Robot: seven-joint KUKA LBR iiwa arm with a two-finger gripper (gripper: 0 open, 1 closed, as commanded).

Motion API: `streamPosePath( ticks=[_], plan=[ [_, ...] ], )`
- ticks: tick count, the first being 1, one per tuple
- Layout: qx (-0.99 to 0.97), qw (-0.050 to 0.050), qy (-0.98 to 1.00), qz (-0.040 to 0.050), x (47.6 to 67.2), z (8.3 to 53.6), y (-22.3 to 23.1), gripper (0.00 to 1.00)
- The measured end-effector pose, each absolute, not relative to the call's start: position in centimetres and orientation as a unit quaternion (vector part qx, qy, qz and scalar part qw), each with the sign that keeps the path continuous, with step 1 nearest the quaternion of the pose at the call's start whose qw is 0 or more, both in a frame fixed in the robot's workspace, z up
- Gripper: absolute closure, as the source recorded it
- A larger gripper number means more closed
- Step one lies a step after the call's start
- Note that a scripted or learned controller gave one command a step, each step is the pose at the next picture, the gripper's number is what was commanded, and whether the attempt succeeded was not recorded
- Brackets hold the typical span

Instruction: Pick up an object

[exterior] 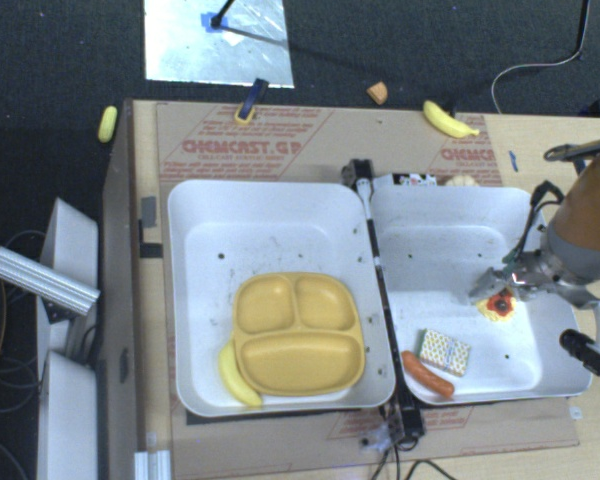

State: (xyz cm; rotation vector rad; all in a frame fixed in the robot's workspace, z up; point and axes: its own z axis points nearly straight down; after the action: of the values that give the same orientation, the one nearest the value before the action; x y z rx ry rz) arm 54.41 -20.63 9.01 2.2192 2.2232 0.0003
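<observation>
In the right bin (pixel 450 223), my gripper (pixel 502 286) hangs low near the right wall, just above a small orange and yellow object (pixel 498 307) on the bin floor. The arm's orange band (pixel 590 218) rises behind it at the right edge of the view. Near the bin's front wall lie a small patterned block (pixel 445 352) and, touching its lower left, a red-orange sausage (pixel 427 374). In the left bin (pixel 270 218) sits a yellow divided plate (pixel 298 332), with a yellow banana (pixel 236 376) against its lower left rim.
A second banana (pixel 448 120) and a small brown piece (pixel 378 92) lie on the cardboard behind the bins. A blue and yellow clip (pixel 250 100) sits at the cardboard's back edge. A black divider (pixel 372 258) runs between the bins.
</observation>
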Motion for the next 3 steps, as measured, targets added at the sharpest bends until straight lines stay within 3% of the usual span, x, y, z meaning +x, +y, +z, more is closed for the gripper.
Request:
streamPosePath(
  ticks=[1, 2, 3],
  plan=[
    [0.706, 0.005, 0.708, 0.0030, 54.8, 10.5, -20.7, 1.00],
    [0.706, 0.004, 0.708, 0.0027, 54.7, 10.5, -20.7, 0.00],
    [0.706, 0.001, 0.708, 0.0005, 54.7, 13.8, -20.7, 0.00]
  ],
)
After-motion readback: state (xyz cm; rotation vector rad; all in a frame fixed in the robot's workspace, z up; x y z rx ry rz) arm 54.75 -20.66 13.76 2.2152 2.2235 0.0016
